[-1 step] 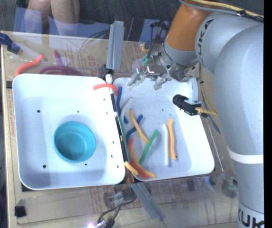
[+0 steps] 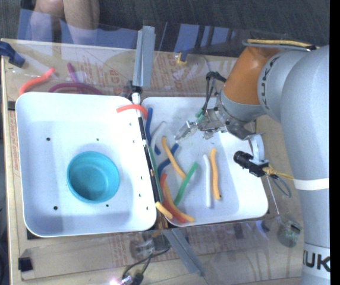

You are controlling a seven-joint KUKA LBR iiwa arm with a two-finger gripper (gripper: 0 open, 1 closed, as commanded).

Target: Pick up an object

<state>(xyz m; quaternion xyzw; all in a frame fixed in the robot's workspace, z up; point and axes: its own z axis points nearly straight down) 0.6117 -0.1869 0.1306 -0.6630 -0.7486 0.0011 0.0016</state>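
The grey arm (image 2: 295,117) stood nearest the camera, reaching in from the right, its orange band (image 2: 247,76) above the wrist and much of its bulk covering the right bin's (image 2: 250,203) far right corner. Its gripper (image 2: 197,126) hung low over the far part of that bin, tangled with wires; whether it was spread or closed, or had hold of anything, could not be told. Below it lay loose sticks: an orange stick (image 2: 215,174), a white stick (image 2: 207,180), a green stick (image 2: 186,183) and a yellow stick (image 2: 173,157). The left bin (image 2: 39,159) held a teal bowl (image 2: 93,177)
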